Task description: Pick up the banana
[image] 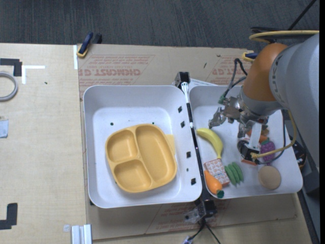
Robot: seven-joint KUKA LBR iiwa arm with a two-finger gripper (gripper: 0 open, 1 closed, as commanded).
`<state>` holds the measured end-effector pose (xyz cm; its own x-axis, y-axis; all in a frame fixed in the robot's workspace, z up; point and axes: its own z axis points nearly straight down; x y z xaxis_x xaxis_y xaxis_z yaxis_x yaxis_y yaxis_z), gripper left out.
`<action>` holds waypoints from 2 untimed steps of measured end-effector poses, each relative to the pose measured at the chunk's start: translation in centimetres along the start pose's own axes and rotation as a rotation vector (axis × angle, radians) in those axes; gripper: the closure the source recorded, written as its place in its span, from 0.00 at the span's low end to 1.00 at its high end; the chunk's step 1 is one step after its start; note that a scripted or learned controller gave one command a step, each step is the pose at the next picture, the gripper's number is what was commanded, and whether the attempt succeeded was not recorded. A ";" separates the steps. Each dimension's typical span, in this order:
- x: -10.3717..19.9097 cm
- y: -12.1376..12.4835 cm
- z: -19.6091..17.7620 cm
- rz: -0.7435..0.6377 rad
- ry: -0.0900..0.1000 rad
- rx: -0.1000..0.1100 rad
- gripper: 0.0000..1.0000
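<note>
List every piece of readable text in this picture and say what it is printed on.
Red print on the cardboard sheet under the bins: upside down and blurred, too unclear to quote.
Red print on the cardboard below the left bin: unreadable.
Small carton beside the banana: print too small to read.

The banana [213, 139] was yellow; at its 5 o'clock lay green pods [234, 172] and an orange carrot [214, 183]. The divided plate [140, 157] was mustard yellow, the bins [96, 151] white.

Purple item [267, 149] perhaps half-hidden by arm [284, 70]
</note>
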<state>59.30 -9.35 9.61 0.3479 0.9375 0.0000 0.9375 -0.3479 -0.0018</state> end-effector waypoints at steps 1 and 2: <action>-1.7 -3.4 0.4 -0.019 0.000 0.000 0.00; -3.2 -6.8 0.4 -0.417 0.000 -0.002 0.00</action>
<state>51.77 -10.00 9.23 -0.0619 0.9981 0.0002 0.9981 0.0619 0.0001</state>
